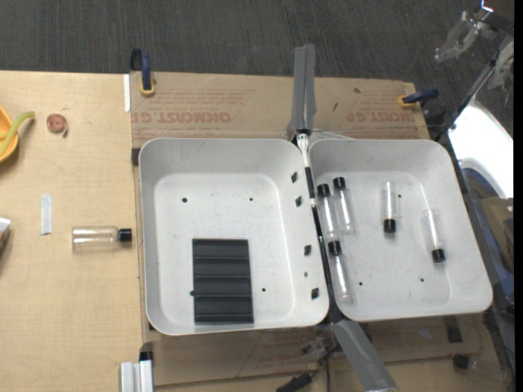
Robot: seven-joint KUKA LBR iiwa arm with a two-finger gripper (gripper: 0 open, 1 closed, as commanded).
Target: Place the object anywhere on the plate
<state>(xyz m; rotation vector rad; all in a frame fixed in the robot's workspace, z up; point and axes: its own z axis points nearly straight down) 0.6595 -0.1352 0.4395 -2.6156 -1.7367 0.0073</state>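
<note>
Tabletop [65, 300] carries two shallow white bins side by side. Left bin [163, 162] holds the black ribbed plate [221, 282], lying flat near its front wall. Right bin [458, 186] holds five clear vials with black caps, all lying down: two close together by the left wall [341, 207] and [326, 212], one below them [338, 272], one mid-bin [389, 207], one toward the right [432, 234]. Any of these could be the object; which one is meant can't be told. They look light, rigid, smooth and round, so likely to roll or slip and probably breakable; best taken across the middle of the barrel, fingers square to the long axis, with the mid-bin vial easiest since it lies apart from walls and neighbours. The hand [462, 41] sits blurred at the upper right, off the bins and well apart from every vial; nothing visible between its fingers, and how far it is open can't be told. Another capped vial [101, 236] lies on the tabletop left of the bins.
</note>
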